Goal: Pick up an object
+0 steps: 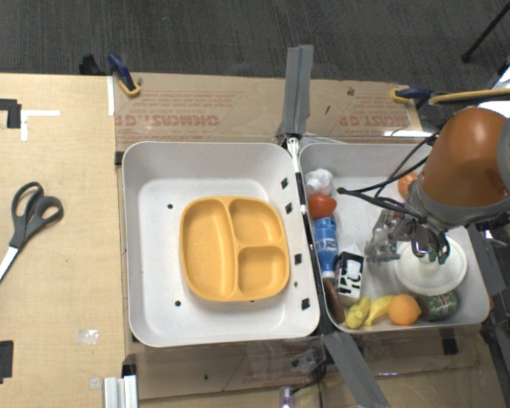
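The right bin (370, 153) holds several small objects along its left and front sides. From back to front these are a white crumpled item (320, 179), a red ball-like item (321, 205), a blue bottle (325, 240) and a black-and-white box (348, 274). A yellow banana-like toy (363, 310), an orange (403, 309) and a dark green round can (439, 306) line the front wall. A white round dish (432, 268) lies just under the arm. My gripper (404, 238) hangs low over the bin's middle, just left of the dish, with the orange band (463, 164) above it.
The left bin (144, 253) holds a yellow divided plate (235, 247). Scissors (24, 223) lie on the wooden bench far left. A grey metal bar (297, 83) runs back from the gap between the bins. Black cables (370, 195) cross the right bin.
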Available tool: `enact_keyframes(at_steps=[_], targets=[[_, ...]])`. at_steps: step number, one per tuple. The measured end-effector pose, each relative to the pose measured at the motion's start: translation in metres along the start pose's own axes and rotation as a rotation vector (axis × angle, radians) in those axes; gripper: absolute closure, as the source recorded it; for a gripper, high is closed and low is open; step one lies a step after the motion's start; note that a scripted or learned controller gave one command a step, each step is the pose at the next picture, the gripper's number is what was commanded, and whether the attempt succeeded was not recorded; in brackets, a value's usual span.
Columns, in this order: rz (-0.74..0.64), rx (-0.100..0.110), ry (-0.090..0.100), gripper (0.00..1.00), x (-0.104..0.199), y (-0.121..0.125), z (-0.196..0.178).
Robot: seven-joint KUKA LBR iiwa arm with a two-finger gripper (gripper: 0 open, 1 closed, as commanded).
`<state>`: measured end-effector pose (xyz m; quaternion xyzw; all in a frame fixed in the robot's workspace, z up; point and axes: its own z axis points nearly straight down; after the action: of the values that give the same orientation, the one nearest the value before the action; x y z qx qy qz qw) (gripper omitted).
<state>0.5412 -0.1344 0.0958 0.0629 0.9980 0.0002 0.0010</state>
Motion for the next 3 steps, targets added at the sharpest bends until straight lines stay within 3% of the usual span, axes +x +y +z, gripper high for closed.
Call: enact_keyframes(at_steps=[1,2,3], targets=[[0.121,0.000,0.001,1.00,0.063,0.018,0.004],[0.797,0.002,0.001,1.00,0.063,-0.006,0.004],[1.097,0.003,0.002,1.00,0.047,0.014,0.004]])
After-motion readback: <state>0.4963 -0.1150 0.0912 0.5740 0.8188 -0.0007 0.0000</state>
